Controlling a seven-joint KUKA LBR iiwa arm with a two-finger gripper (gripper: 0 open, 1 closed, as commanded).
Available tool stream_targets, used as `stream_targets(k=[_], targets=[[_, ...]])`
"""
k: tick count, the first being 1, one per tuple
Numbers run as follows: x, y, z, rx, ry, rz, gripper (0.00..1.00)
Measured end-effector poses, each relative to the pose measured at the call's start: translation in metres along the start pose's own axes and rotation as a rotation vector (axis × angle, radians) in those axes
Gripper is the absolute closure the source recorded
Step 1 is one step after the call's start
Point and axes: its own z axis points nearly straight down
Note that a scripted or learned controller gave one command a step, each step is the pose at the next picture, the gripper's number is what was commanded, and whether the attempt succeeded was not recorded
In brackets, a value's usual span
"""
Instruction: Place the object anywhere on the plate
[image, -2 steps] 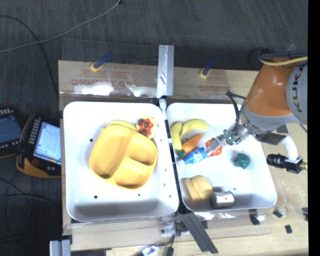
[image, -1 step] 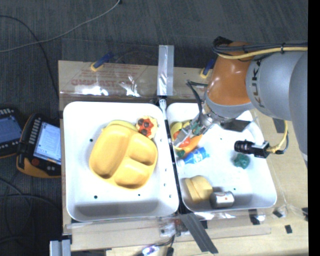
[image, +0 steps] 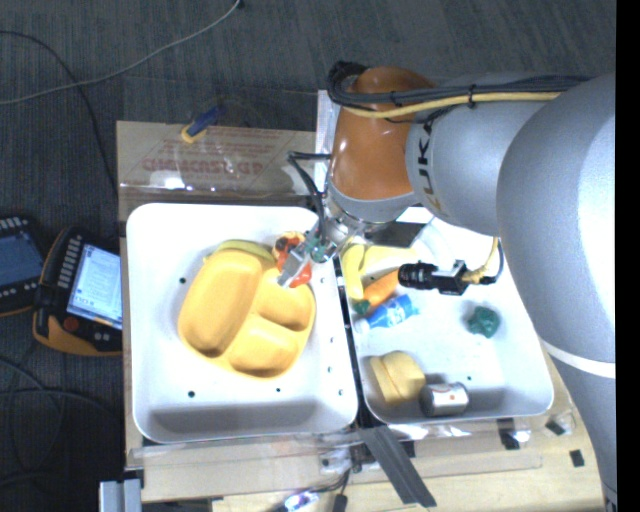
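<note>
A yellow compartment plate (image: 240, 312) lies in the left white bin (image: 160, 390). My gripper (image: 298, 264) hangs over the plate's upper right corner, reaching in from the grey arm with its orange band (image: 375, 140). A small orange-red object (image: 291, 247) sits between the fingertips, right at the plate's rim. Part of that object is hidden by the fingers.
The right bin (image: 520, 395) holds a yellow piece (image: 366, 262), an orange carrot-like item (image: 379, 289), a blue object (image: 393, 312), a green lump (image: 484, 320), a tan bread-like item (image: 395, 374) and a grey can (image: 445, 398). A handheld pendant (image: 82, 292) lies left of the bench.
</note>
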Motion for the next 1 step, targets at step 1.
stream_targets(k=[1], targets=[[-0.0001, 0.0000, -0.0002, 0.000, 0.000, 0.000, 0.00]])
